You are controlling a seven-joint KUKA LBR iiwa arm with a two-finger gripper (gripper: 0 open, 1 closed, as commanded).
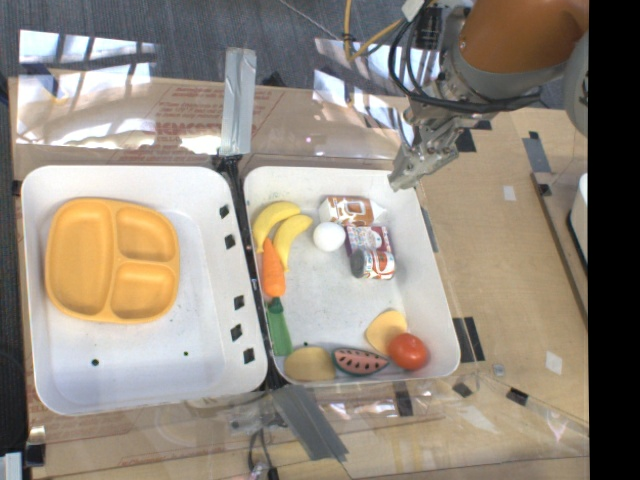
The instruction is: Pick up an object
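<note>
Camera view is showing the grey arm reaching in from the right, its gripper (412, 168) hovering over the far right corner of the right bin (432, 298); whether the fingers are parted or closed I cannot tell, and nothing is showing between them. Toy food is lying in that bin: two bananas (278, 230) near the far left corner, a carrot (273, 269) and a green piece (278, 330) lining the left wall, a white egg (329, 236) just beside the bananas, a brown carton (347, 210) and a can (371, 252) toward the far middle. A tomato (408, 351), a watermelon slice (360, 361) and two yellowish pieces are sitting along the near edge. An orange divided tray (112, 260) is resting in the left bin (60, 368)
</note>
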